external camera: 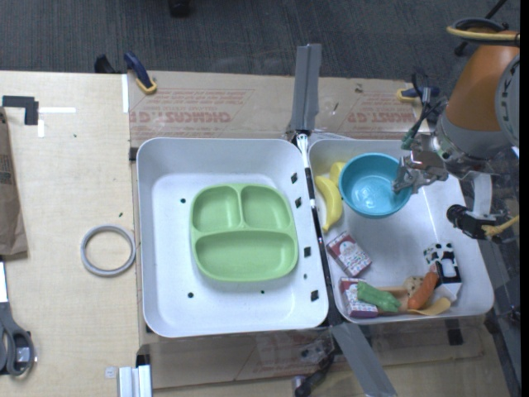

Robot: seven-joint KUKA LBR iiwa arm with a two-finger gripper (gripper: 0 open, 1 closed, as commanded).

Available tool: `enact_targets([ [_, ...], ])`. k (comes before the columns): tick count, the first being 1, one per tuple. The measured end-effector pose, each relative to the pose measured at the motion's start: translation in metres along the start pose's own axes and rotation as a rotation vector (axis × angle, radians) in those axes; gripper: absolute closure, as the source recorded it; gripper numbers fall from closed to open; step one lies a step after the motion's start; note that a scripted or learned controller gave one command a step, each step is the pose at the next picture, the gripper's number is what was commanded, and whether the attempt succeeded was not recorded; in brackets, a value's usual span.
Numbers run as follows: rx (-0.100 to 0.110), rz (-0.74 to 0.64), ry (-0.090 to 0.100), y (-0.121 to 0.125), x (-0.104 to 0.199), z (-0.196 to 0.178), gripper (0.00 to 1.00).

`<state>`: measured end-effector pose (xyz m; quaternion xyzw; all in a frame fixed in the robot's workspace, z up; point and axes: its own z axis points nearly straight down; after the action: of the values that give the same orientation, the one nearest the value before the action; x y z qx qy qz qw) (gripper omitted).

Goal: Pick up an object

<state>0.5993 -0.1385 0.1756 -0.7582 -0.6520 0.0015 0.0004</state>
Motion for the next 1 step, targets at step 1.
enact_targets([
  [1,0.001,-0.003,0.000,0.0006,0.0111,-0.0263,1.00],
])
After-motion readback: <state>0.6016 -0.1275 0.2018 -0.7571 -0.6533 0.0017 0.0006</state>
